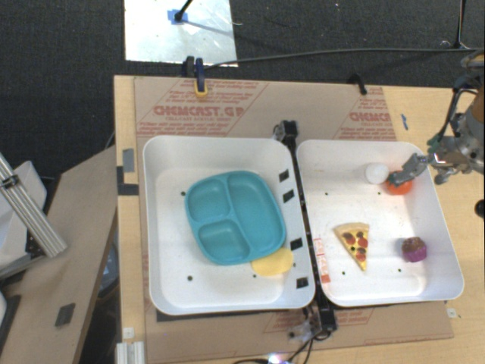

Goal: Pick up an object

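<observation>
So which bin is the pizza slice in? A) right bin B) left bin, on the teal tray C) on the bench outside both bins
A: the pizza slice lies on the floor of the right bin, apart from the teal tray in the left bin.

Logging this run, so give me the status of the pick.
Done: the tool has reached into the right bin and sits at the orange object, beside the white ball. In hand: nothing visibly lifted; whether it grips the orange piece is unclear. Left: the grasp and lift. The pizza slice and purple object lie untouched.
</observation>
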Motion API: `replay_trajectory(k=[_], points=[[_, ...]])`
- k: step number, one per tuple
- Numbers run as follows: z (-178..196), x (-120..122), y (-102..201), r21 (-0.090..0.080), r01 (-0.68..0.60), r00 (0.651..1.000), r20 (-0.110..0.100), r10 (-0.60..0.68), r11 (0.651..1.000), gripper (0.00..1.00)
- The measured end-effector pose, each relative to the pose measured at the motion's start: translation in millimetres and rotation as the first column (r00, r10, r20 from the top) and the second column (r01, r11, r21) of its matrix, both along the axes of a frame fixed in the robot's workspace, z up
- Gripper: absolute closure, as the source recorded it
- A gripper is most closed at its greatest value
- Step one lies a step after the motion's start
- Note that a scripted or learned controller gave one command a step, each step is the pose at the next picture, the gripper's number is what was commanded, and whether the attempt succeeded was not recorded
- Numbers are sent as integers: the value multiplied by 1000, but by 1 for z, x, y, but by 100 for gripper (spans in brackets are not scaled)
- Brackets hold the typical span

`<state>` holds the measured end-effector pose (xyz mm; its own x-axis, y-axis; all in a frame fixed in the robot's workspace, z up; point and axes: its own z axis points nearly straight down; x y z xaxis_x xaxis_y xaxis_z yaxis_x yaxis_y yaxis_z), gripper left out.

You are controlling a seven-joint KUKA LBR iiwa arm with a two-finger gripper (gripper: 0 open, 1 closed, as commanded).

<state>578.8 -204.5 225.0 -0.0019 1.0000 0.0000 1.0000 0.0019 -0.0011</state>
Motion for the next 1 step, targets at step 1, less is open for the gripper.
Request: replay_trajectory(k=[1], points=[[-62, 2, 4, 1, 0, 1000, -2, 0, 1000, 0]])
